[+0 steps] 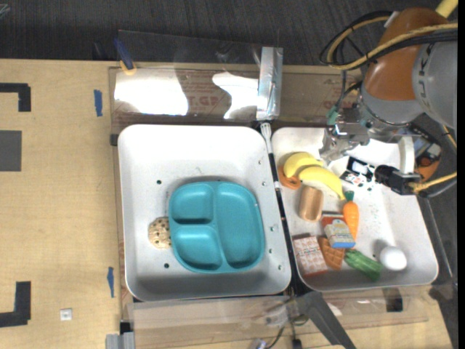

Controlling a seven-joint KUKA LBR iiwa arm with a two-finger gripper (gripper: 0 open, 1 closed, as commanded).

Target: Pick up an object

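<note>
While I hang over the far end of the right bin (425, 227), nothing sits between my fingers, so the pick is not yet done; whether my gripper (336, 145) stands apart or together I cannot tell. Just left and nearer lies the banana (314, 169), the closest candidate. A copper cylinder (311, 201) touches it, with a carrot (352, 217), small carton (338, 233), green vegetable (362, 263) and white egg (393, 257) crowding nearer. The left bin (138, 151) holds a teal divided tray (216, 225) and a cookie (159, 233).
</note>
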